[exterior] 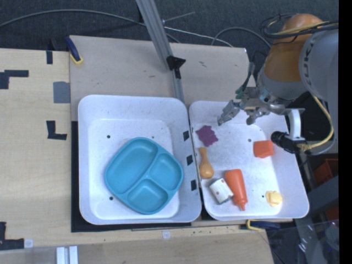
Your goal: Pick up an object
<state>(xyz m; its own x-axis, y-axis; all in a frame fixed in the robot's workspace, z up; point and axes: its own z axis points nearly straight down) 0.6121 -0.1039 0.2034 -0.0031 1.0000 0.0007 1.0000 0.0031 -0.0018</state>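
Note:
My gripper (pixel 240 116) hangs open over the far part of the right bin (pixel 286 202), with nothing between its fingers. Just left of and below it lies a small purple piece (pixel 206 135). An orange-red block (pixel 263 149) sits to the lower right of the gripper. Nearer the front lie a tan toy with a round orange end (pixel 205 164), an orange carrot-shaped toy (pixel 237 187), a small white block (pixel 220 191) and a little yellow toy (pixel 273 198).
The left bin (pixel 93 114) holds a blue divided plate (pixel 144 174). A slanted metal pole (pixel 159 34) rises behind the bins. The arm's orange band and grey body (pixel 297 54) stand over the right bin's far right corner, with cables nearby.

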